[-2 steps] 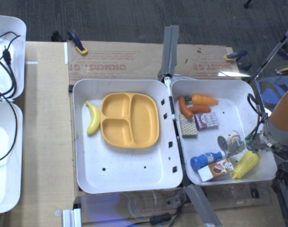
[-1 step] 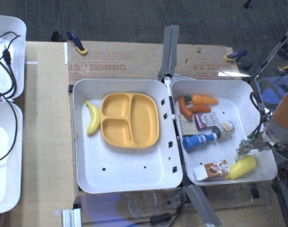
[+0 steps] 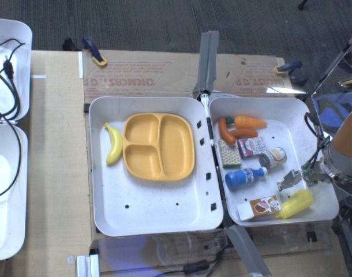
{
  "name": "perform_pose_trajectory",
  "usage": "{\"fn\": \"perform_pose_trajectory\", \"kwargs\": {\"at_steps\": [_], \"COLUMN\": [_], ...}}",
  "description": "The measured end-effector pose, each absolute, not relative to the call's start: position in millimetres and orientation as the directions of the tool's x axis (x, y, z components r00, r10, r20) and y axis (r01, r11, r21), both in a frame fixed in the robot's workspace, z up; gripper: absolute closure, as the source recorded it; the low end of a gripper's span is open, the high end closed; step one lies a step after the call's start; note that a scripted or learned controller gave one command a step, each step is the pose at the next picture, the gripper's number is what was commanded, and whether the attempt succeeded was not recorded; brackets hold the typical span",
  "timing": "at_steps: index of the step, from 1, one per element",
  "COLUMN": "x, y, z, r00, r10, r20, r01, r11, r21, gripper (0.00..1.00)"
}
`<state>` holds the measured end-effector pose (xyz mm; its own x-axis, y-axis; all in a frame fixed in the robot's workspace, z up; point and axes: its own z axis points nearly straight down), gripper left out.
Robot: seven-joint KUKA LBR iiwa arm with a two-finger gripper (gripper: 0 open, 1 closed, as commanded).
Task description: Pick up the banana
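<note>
The yellow banana [image 3: 113, 145] lies in the left bin [image 3: 107, 206], close to its left wall and just left of a yellow divided plate [image 3: 160, 146]. My gripper [image 3: 289, 180] hangs low over the right bin [image 3: 291, 111], near its right side, between a small can [image 3: 272, 157] and a yellow squeeze bottle [image 3: 294, 203]. It is far to the right of the banana, with the bin divider between them. Nothing is visibly held in it.
The right bin also holds a carrot [image 3: 250, 121], two sausages [image 3: 227, 131], small boxes [image 3: 252, 147], a blue bottle [image 3: 245, 177] and a carton [image 3: 258, 208]. Clamps [image 3: 94, 52] sit on the cardboard behind the bins. White trays with cables [image 3: 6, 74] stand at far left.
</note>
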<state>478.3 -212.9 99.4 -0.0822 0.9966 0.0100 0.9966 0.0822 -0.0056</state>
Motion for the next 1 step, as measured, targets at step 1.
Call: {"fn": "perform_pose_trajectory", "kwargs": {"at_steps": [1], "x": [478.3], "y": [-212.9], "z": [99.4], "r00": [-0.082], "r10": [0.997], "r20": [0.01], "r01": [0.997], "r11": [0.082], "r21": [-0.006], "gripper": [0.0]}}
